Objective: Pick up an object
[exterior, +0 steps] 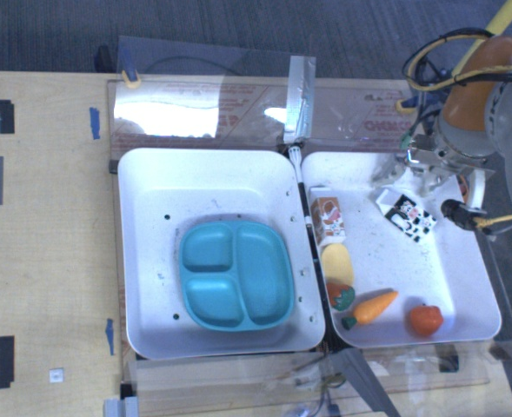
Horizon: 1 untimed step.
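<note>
My gripper (419, 170) hangs over the far part of the right bin (464, 259), below the arm's orange band (483, 81). Just in front of it lies a small black-and-white patterned object (408, 215); whether the gripper touches it cannot be made out. Along the bin's left wall lie a brown-and-white carton (328, 217) and a yellow piece (337, 264). Near the front edge lie a small red-and-green item (341, 297), an orange carrot (374, 306) and a red tomato (425, 319).
The left bin (151, 189) holds a blue divided plate (236, 274). A clear plastic sheet (203, 102) and a metal divider post (299, 102) stand behind the bins. Yellow and black cables (438, 55) loop above the arm.
</note>
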Available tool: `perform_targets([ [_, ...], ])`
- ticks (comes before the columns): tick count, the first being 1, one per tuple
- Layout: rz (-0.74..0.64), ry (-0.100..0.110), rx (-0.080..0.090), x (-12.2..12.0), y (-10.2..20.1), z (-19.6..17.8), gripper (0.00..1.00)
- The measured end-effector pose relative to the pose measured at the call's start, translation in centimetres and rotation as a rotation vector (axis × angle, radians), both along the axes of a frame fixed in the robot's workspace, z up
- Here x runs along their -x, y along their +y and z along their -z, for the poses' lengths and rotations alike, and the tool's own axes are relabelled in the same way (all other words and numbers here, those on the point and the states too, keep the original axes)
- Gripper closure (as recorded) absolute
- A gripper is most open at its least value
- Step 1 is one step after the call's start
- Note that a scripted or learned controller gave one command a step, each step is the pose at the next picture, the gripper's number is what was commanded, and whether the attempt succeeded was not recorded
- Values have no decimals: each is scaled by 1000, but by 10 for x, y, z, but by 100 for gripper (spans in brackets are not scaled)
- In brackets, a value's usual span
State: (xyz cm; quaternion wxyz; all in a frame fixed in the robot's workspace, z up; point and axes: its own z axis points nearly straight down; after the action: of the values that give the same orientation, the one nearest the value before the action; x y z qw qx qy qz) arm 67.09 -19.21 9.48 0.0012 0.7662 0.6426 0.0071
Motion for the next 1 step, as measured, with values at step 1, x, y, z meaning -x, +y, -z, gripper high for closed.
perform_targets([
  [1,44,11,-1,44,-2,8,0],
])
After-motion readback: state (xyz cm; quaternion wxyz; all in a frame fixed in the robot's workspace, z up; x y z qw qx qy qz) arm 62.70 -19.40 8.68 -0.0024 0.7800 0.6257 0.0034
